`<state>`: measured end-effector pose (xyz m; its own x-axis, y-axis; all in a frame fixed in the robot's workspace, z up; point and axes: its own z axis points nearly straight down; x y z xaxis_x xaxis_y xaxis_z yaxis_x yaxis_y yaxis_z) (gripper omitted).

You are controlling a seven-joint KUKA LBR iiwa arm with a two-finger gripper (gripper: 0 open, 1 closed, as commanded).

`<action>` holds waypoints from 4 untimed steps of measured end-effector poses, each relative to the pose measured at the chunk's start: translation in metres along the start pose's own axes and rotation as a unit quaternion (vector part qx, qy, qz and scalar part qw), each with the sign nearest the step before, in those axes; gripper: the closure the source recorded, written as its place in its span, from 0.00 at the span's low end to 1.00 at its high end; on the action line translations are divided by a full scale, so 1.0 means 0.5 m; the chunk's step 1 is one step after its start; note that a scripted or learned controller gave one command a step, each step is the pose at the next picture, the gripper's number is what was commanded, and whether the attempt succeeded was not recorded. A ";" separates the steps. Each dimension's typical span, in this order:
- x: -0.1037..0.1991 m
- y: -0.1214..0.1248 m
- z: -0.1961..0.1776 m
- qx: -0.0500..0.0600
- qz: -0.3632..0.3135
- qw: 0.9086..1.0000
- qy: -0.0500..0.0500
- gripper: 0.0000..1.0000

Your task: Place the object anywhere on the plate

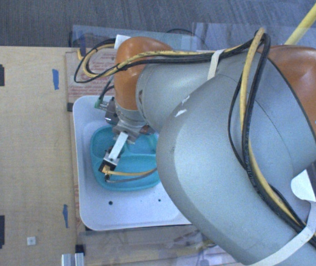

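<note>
A round turquoise plastic plate [141,158] lies in a shallow white bin [130,212]. The grey arm's gripper [125,131] hangs over the plate's far edge. Whether it is spread or closed cannot be told.

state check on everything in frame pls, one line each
plate: lying flat in the bin, right side hidden under the arm
bin: on the bench, holding the plate
gripper: over the plate's upper edge
arm: stretched across the bin from the right
</note>
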<state>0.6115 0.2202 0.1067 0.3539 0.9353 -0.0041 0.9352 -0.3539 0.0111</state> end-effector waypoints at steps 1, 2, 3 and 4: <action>-0.018 -0.074 -0.051 0.008 0.152 0.988 0.000 1.00; -0.160 -0.063 -0.188 0.008 0.053 0.999 0.001 1.00; -0.090 -0.074 -0.004 -0.001 0.153 0.988 0.006 1.00; -0.017 0.114 0.025 0.020 0.360 0.933 -0.004 1.00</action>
<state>0.6619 0.1921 0.0947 0.8907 0.4542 -0.0170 0.4538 -0.8908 -0.0244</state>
